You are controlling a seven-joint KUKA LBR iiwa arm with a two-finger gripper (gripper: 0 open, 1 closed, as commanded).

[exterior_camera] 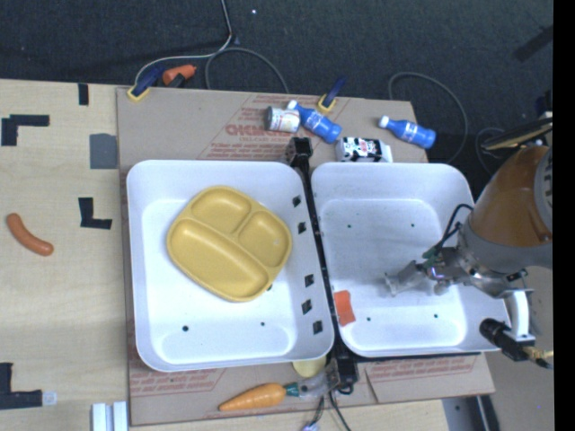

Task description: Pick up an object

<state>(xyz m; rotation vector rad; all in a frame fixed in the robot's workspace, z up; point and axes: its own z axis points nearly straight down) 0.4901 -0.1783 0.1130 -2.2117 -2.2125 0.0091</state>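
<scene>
The gripper point(400, 281) hangs low inside the right bin point(382, 187); I cannot tell its state or whether it grasps anything. The likeliest target, the yellow divided plate point(229, 242), lies flat in the left bin point(144, 268), well apart, probably awaiting a reach across.

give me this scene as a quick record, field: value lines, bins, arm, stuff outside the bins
left bin: white bin holding a yellow divided plate
right bin: white bin with a small orange piece at its left edge
arm: reaches in from the right, gripper low over the right bin's floor
held: nothing visible between the fingers
behind the bins: two blue bottles, a small white bottle
in front of the bins: toy carrot
far left on bench: toy sausage
</scene>
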